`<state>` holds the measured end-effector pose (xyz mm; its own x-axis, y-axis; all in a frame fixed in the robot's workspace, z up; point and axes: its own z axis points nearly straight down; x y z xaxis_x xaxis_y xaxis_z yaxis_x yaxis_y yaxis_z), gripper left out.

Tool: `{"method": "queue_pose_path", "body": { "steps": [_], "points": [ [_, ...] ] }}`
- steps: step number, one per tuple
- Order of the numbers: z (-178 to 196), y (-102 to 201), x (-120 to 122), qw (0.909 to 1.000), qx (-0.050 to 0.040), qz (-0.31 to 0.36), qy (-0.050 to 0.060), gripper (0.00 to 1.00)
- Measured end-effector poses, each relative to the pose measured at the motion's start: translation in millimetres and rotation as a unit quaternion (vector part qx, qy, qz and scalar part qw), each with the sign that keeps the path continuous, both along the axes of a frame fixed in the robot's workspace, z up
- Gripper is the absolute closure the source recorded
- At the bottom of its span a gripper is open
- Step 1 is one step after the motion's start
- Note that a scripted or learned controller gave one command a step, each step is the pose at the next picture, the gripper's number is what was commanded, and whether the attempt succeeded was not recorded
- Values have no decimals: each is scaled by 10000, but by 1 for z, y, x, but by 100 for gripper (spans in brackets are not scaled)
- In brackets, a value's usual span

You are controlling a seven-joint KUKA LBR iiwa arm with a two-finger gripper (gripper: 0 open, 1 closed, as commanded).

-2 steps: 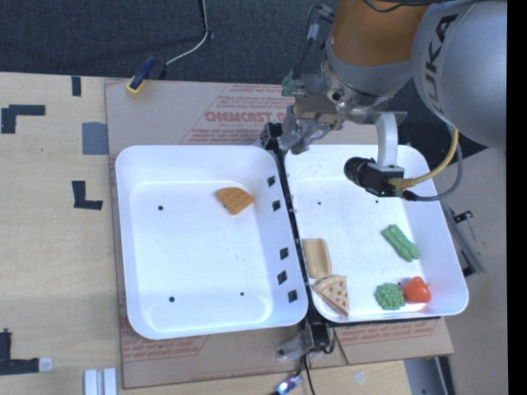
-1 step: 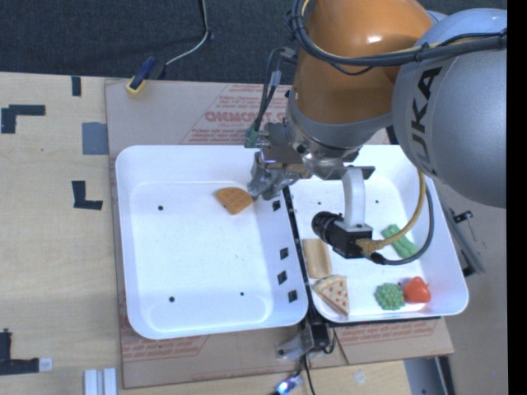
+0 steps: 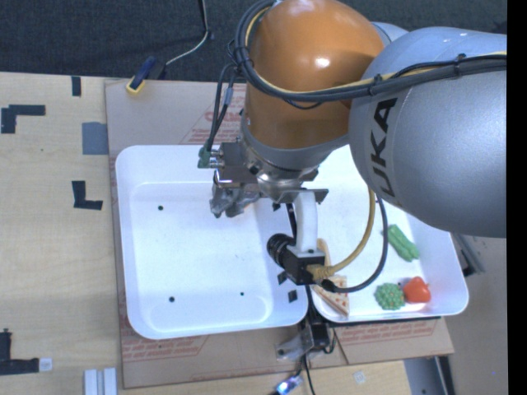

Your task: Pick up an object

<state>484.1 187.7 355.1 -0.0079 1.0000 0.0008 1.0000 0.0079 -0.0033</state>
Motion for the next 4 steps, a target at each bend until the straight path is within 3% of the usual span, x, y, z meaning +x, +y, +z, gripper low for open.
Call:
{"method": "queue_pose_path", "body": {
  "steps": [1, 2, 3, 4],
  "points": [
    [-119, 32, 58, 10000, -25, -22, 20, 100],
    [59, 32, -1, 10000, 43, -9, -86, 100],
    [50, -6, 31, 10000, -12, -53, -14, 100],
    [185, 48, -2, 10000, 36, 9, -77, 100]
  ]
}}
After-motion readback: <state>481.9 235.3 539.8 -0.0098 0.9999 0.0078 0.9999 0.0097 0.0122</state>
